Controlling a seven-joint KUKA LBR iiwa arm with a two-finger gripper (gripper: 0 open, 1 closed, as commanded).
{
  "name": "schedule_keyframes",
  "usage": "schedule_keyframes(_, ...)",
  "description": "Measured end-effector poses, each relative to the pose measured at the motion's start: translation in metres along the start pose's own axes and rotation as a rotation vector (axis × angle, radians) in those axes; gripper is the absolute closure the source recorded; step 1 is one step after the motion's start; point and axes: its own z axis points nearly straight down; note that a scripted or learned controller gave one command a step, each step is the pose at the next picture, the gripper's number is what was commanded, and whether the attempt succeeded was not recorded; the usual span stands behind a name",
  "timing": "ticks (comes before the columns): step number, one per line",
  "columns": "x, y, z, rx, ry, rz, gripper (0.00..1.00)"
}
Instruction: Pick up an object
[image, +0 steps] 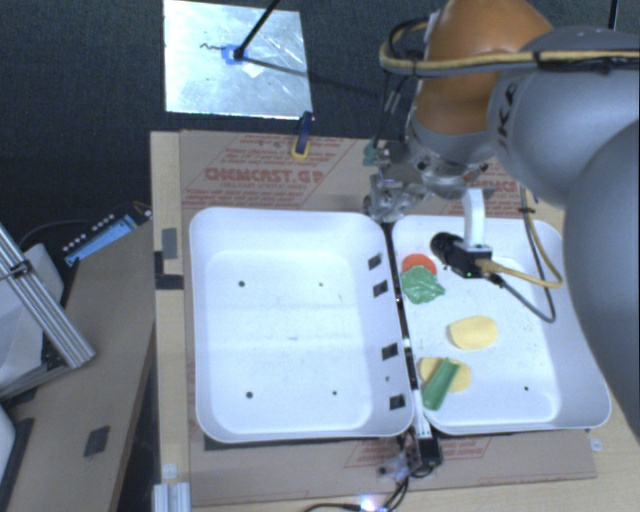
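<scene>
Tool (388, 203): sits at the far end of the divide between the two bins, below the orange band of the grey arm (560, 130) reaching in from the right; whether it is wide, narrow or holding anything cannot be told. Left bin (215, 400): shallow, white. Right bin (570, 405): shallow, white, touching the left bin along the middle; holds a green leaf-shaped piece (421, 287) overlapping a red-orange piece (419, 263) at its far left, a yellow piece (472, 332) near the middle, a green stick (440, 384) lying across a pale yellow piece at the near left. Bench (120, 300): cardboard sheet (260, 175) under both bins.
</scene>
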Motion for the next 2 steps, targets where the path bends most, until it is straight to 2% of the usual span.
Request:
schedule_keyframes(1, 0.022, -0.04, -0.129, -0.005, 0.003, 0.002, 1.0)
schedule_keyframes(2, 0.044, -0.03, -0.154, 0.002, 0.0, 0.003, 1.0)
